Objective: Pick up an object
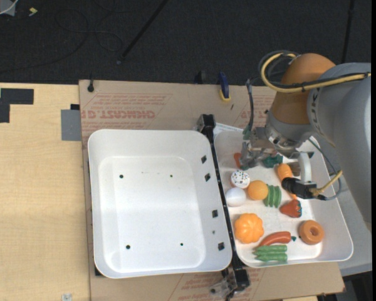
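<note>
My gripper (pixel 254 157) reaches down into the back of the right bin (pixel 338 246), its dark fingers low over the bin floor just behind a white dotted ball (pixel 240 179). Nothing shows between the fingers. In front of it lie a white egg (pixel 235 197), an orange fruit (pixel 257 190), a green ribbed vegetable (pixel 273 196), a carrot piece (pixel 283 170), a red pepper (pixel 291 208), an orange pumpkin (pixel 249 227), a red chili (pixel 275 237), green beans (pixel 271 253) and an orange ring (pixel 311 232).
The left bin (pixel 106 162) lies beside the right one, divided by a black clamp strip (pixel 216 187). The arm's grey body and orange band (pixel 304 80) overhang the right bin's back right corner. Cables loop at the wrist.
</note>
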Controlling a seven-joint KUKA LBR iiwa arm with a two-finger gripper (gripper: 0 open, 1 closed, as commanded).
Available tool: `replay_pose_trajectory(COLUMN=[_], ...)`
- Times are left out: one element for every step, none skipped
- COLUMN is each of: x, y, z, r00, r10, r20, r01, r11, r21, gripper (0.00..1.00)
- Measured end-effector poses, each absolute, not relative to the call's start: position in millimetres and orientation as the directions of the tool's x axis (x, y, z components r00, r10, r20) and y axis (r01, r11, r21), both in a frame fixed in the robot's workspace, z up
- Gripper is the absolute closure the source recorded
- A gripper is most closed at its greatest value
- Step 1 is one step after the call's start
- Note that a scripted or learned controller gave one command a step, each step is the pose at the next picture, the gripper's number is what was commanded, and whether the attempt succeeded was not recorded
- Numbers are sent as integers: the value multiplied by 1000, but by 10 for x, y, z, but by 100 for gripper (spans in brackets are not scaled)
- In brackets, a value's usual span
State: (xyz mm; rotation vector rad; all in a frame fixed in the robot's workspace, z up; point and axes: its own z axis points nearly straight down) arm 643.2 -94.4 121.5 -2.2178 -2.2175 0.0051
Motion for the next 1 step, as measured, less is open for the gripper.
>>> replay_pose_trajectory(x=[6460], y=[-1107], z=[2895], r00=[0], r10=[1000], r20=[-4], r01=[1000], r11=[0], r21=[15], gripper=[100])
